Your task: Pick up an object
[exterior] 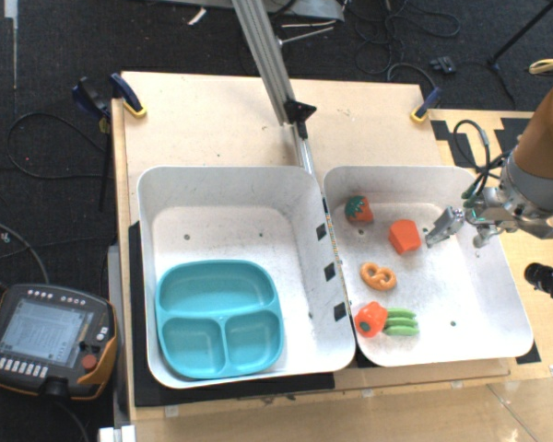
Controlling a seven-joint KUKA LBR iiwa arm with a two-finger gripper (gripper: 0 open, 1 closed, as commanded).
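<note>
Orange block [405, 237] sits in the right bin [498, 330], just beside my gripper [462, 227] on the bin-divider side, apart from the fingers [441, 227]. I see them spread wide, holding nothing. My worry: descending from here, one fingertip could nudge the block toward the pretzel [378, 276] instead of straddling it.

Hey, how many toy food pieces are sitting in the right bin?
4. A strawberry at the far left, an orange block just right of it near the tool, a pretzel mid-bin, and a carrot at the near edge.
</note>
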